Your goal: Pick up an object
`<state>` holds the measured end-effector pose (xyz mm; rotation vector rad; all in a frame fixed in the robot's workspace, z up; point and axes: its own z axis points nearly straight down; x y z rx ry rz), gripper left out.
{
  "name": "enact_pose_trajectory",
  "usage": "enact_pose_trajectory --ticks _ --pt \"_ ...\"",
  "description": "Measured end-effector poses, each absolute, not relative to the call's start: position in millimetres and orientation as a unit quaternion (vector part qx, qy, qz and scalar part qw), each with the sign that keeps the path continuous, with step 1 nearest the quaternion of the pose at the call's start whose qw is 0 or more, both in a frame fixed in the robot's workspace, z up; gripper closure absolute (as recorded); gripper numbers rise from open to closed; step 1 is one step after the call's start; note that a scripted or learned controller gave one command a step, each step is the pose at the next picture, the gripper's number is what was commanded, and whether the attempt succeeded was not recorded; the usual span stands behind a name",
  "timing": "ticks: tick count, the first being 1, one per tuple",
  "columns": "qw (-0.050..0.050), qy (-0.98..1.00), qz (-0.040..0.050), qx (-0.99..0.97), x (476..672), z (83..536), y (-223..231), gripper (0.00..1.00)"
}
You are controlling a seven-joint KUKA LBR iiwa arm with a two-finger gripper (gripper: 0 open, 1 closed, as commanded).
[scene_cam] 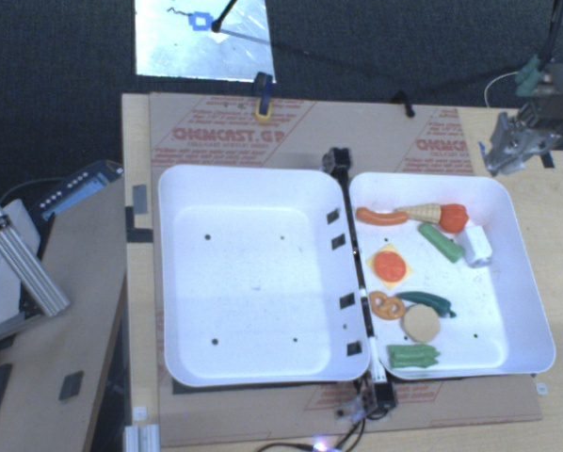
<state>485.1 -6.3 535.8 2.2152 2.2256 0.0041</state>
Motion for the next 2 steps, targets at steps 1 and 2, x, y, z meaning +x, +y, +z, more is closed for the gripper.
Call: enact_pose_trajectory --ticks 1,2 --pt "-0.001 0.707 -0.0022 0.707 530.0 460.0 -26.2 1.0" --pt "0.001 0.709 0.0012 0.706 525.2 470.8 -14.9 1.0"
